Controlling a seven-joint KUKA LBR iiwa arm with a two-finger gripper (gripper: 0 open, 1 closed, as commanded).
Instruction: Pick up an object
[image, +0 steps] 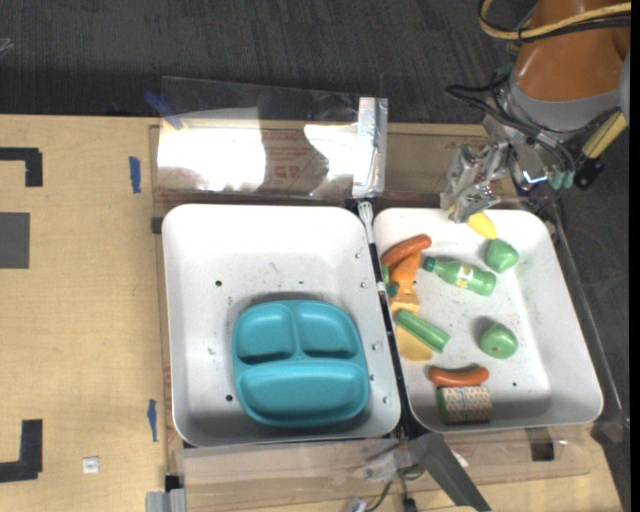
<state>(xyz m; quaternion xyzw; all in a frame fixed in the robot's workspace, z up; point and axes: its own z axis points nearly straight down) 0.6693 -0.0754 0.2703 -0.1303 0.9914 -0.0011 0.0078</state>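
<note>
**Operator:** State the layout of the bench and the reason for it.

**Technician:** Two shallow white bins sit side by side. The left bin (190, 260) bears one teal divided tray (298, 362), lying flat toward its near side. The right bin (570, 330) holds the candidate items, loosely scattered. An orange carrot-like piece (405, 250) and a green block (420, 328) lie against the wall shared with the left bin. A green bottle (460, 276) lies on its side near the middle. One green round piece (501, 255) and another green round piece (498, 341) sit toward the right. A sausage (459, 376) and a patterned block (466, 402) lie at the near edge. My judgement: the scatter gives the program several separate targets, most with room around them for a finger on each side.

**Operator:** Report the gripper.

**Technician:** The gripper (473, 196) hangs over the far rim of the right bin, at the far corner. A yellow piece (482, 224) lies just below it in the view.

**Operator:** State of the jaws?

**Technician:** I cannot tell. The mechanism reads as a tangle of metal and cable at this resolution, so the jaw spread is not legible. No item is visibly between them. Whether they touch the yellow piece is also unclear.

**Operator:** Task status?

**Technician:** Judged not yet complete. Every item rests in the bin.
</note>
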